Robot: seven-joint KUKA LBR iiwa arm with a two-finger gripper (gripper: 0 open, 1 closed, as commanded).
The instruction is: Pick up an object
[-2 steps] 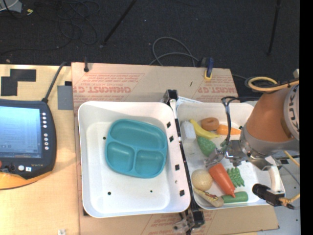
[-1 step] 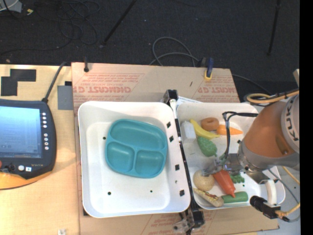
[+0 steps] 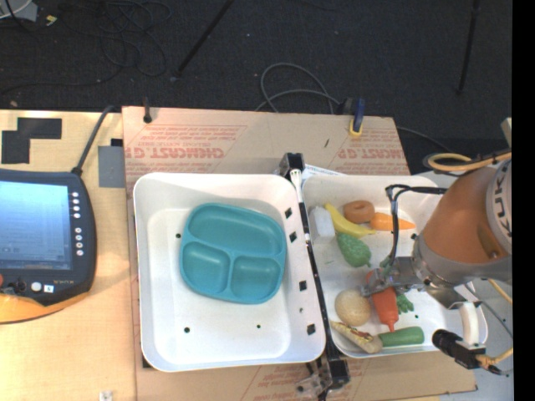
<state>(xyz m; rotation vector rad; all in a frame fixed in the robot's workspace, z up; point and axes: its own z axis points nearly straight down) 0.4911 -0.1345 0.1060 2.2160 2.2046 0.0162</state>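
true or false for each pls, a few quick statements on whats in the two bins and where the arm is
1. The teal divided tray lies in the left bin. True.
2. The banana lies in the left bin. False: it is in the right bin, beside the donut.
3. The arm reaches over the right bin. True.
4. The teal divided tray holds toy food. False: its compartments are bare.
5. The gripper is over the teal tray. False: it is by the red toy in the right bin.
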